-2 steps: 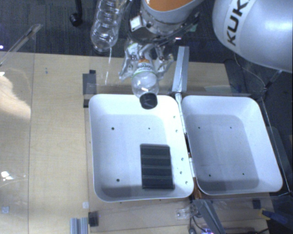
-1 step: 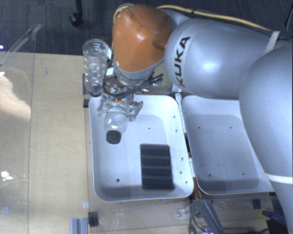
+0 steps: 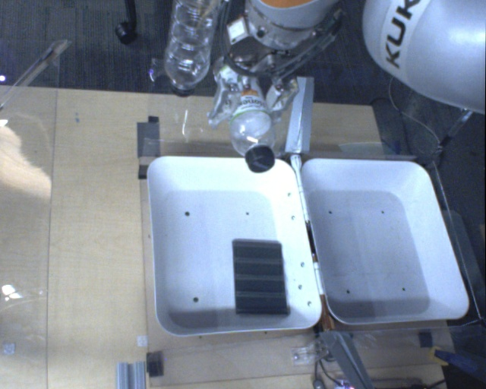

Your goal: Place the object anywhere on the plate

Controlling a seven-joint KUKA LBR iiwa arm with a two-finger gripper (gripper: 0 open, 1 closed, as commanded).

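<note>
Camera view shows the gripper [image 3: 254,95] high above the far rim of the left bin [image 3: 171,228], at about twelve o'clock from that bin's centre, with a clear plastic bottle [image 3: 249,125] clamped between its fingers; the bottle hangs neck down, its dark cap [image 3: 260,158] just over the bin's far edge. So the jaws are closed on the bottle, which is lifted clear of any surface. The plate [image 3: 260,276], a dark ribbed rectangle, lies on the floor of the left bin toward six o'clock, near the front wall and slightly toward the divide between the bins. Judging from this, the pick-up is done and the carry and release are left: the bottle is well apart from the plate and would need to travel toward six o'clock and come down before being let go. The right bin [image 3: 425,228] lies at three o'clock from the left one. The arm [image 3: 425,45] enters from the upper right, its grey link crossing at about one o'clock, the orange band [image 3: 292,3] just above the wrist, and the wrist points roughly straight down over the bins' far edge.
</note>
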